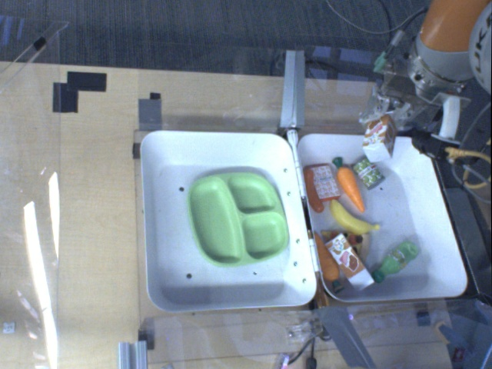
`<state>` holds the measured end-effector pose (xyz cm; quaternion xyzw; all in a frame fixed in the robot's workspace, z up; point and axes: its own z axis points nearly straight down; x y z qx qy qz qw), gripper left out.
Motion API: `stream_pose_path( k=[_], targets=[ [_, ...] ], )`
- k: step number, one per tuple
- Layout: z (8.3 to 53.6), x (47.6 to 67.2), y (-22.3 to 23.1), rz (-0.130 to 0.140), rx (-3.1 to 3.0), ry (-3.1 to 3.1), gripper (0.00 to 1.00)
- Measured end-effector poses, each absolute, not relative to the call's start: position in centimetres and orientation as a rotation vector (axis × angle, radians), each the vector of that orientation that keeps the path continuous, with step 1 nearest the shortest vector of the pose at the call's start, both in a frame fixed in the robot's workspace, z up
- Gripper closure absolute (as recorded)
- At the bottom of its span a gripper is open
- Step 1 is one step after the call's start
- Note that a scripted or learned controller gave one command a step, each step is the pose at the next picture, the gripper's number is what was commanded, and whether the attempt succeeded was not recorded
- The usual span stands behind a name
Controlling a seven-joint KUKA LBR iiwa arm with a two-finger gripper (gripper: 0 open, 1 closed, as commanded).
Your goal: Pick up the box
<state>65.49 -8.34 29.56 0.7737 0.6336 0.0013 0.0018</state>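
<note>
A small white and brown box [379,138] hangs tilted over the far edge of the right bin [430,206], apparently lifted off its floor. My gripper [383,118] sits directly above it at the top right, and its dark fingers close on the box's top end. A second box [347,259], white with a brown and red print, lies among the items at the front of the right bin, well away from the gripper.
The right bin also holds a carrot [351,189], a banana [352,221], a red packet [321,182], a green bottle [397,257] and a small green-labelled pack [370,173]. A green divided plate [237,217] lies in the left bin [165,267]. Cables [461,156] run along the right.
</note>
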Motion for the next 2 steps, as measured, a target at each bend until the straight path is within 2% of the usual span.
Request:
stream_pose_path(
  k=[1, 2],
  targets=[
    [25.2, 57.7, -8.3, 0.004, 2.501, 1.897, 1.00],
    [33.9, 58.2, -12.6, 0.007, 2.602, 1.753, 1.00]
  ],
)
